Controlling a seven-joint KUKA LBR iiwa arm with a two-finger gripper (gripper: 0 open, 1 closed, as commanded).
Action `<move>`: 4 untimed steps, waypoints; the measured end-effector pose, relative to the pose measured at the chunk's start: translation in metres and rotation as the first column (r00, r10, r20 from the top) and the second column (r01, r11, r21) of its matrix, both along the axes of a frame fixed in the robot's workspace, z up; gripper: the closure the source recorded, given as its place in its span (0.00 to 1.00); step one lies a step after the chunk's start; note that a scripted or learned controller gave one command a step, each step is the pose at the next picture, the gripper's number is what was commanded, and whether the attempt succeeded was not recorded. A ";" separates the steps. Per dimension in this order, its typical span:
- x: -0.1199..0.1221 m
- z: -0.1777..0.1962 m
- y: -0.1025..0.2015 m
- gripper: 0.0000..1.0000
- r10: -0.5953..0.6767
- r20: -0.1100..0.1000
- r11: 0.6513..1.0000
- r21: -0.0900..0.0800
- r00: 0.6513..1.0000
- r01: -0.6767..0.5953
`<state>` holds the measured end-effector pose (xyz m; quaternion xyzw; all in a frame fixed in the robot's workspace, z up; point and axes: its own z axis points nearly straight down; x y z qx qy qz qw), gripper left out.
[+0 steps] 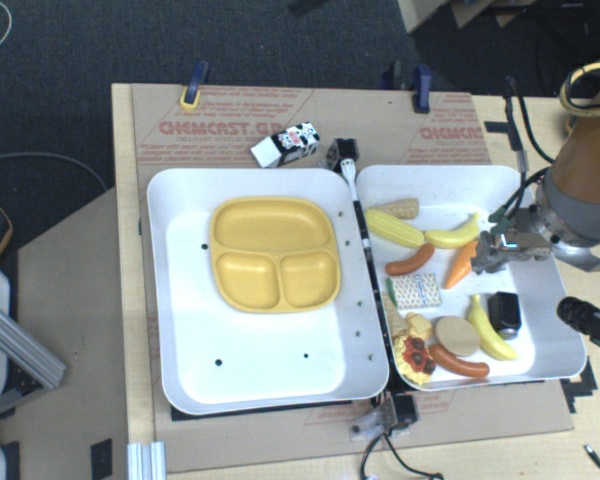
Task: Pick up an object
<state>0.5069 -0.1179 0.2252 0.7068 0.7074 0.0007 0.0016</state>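
Right now gripper (487, 251) beside small tapered orange carrot (461, 263); grip state unclear.

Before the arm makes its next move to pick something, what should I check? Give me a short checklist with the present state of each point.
1. Gripper is over the right bin: ok.
2. Target near gripper: carrot beside it: ok.
3. Gripper already holds an object: cannot tell.
4. Space around carrot: sausage and banana lie close: not ok.
5. Yellow tray sits apart in left bin, out of the way: ok.
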 end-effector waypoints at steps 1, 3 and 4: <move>0.034 -0.009 0.033 1.00 0.004 0.000 1.000 0.001 1.000 -0.004; 0.092 0.009 0.104 1.00 0.004 0.002 1.000 0.001 1.000 -0.004; 0.086 0.001 0.103 1.00 0.000 -0.006 1.000 0.001 1.000 0.000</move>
